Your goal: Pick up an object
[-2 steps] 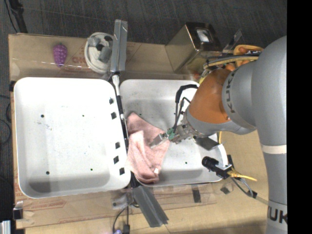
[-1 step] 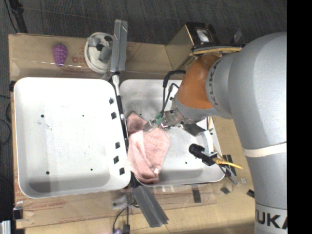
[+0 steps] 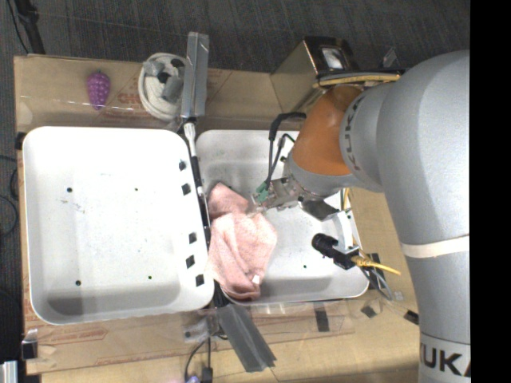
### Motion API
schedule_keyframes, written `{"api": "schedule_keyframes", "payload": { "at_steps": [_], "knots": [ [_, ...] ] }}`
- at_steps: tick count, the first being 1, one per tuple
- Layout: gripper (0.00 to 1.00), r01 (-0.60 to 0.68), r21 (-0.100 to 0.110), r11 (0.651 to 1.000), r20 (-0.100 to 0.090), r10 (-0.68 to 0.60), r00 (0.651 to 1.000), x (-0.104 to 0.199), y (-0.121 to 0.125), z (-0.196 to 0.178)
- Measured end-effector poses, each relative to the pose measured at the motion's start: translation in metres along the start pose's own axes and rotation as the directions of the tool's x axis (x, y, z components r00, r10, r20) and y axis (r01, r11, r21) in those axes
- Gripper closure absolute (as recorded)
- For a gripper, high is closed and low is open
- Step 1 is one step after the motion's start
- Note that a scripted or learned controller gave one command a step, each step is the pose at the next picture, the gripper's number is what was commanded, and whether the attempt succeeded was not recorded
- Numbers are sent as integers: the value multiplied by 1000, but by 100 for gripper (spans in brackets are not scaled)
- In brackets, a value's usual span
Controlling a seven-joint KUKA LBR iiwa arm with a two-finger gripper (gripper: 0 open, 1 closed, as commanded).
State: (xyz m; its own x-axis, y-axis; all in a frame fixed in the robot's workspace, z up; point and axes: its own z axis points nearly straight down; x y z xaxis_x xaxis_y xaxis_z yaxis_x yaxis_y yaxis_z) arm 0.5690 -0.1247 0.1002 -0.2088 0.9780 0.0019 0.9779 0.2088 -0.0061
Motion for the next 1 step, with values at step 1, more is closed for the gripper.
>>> {"api": "schedule_keyframes", "payload": {
  "at_steps": [1],
  "knots": [
    [100,197,-4,980,3,-197,980,31,58,-92]
  ]
}}
